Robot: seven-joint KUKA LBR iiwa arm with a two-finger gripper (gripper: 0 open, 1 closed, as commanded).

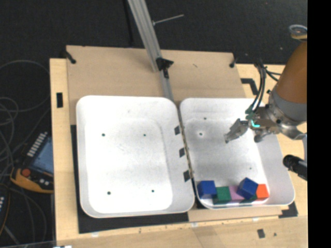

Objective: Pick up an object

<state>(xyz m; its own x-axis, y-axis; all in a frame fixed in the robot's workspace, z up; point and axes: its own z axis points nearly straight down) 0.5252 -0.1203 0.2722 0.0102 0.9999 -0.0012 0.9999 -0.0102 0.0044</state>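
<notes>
Dark floor around a pale wooden bench [129, 71], seen from above at a slant. Loose cables [15, 107] and a handheld controller [33, 164] left lying at the left edge. Slim metal rail [147, 32] slanted down from the top toward the seam between two shallow white bins.

Left bin [129, 154] set beside the right bin [232, 149], the two touching along the middle, with small dark clips at the joint.

Small blocks gathered along the near wall of the right bin: blue block [207, 187] at the left of the row, green block [223, 194] just beside it, pale purple block [236, 194] next, second blue block [248, 187] tilted against it, orange block [262, 191] at the right end. All five rested on the bin floor, close together, some touching.

Grey arm with orange band [292, 81] reached in from the right, above the right bin. Tool [235, 132] hung over the upper middle of that bin, well apart from the row of blocks, its fingers [231, 134] pointed left and downward. Nothing seen between the fingers; whether spread or closed could not be told from this angle. Small teal light [254, 123] lit at the wrist, dark hoses [262, 87] looped alongside it.
</notes>
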